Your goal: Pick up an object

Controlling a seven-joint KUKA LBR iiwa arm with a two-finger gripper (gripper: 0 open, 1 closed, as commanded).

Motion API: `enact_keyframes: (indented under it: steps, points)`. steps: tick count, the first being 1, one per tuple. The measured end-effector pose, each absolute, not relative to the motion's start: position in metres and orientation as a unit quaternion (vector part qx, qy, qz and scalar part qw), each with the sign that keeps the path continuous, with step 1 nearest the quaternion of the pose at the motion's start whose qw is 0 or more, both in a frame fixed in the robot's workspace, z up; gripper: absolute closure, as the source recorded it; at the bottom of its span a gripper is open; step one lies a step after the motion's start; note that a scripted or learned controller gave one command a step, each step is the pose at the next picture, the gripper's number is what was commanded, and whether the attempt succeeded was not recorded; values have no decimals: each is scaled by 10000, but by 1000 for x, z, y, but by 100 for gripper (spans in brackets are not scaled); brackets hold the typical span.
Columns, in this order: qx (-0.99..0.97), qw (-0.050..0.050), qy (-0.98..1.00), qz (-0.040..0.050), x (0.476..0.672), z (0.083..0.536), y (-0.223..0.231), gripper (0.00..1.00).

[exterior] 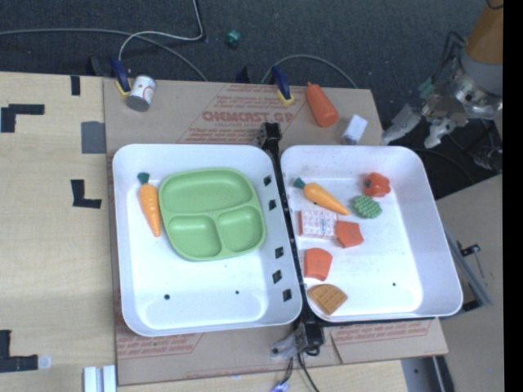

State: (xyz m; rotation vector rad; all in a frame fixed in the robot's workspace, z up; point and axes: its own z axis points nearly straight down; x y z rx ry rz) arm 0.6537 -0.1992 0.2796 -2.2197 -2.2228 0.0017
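A robot arm waits at the upper right, its end effector (425,125) poised just outside the far corner of the right bin (409,296), fingers spread apart and holding nothing.

Farthest from the end effector, across the surface (49,219) in the left bin (131,292), lies a carrot (149,207) beside a green divided plate (214,213).

Nearer, in the right bin, the choices gather below and to the left of the end effector: a second carrot (324,195), a pink wrapped packet (317,224), an orange cup (318,263), a waffle (327,299) at the near edge, and an orange wedge (349,234). Closest of all are a green knobbly ball (367,207) and a red pepper (377,184), touching or almost touching each other, a short way below and left of the end effector.

No object has yet been lifted. The pepper looks the easiest target: the arm would need to swing in over the bin rim, centre the open fingers above it, and turn them so one finger drops on the side away from the green ball rather than between the two. A straight descent and a firm close before lifting should avoid nudging the neighbours.
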Motion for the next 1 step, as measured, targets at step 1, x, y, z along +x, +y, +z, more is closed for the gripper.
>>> enact_keyframes:
  steps: [1]
  points:
    - [-7068,23,-7074,19,637,143,-222,0]
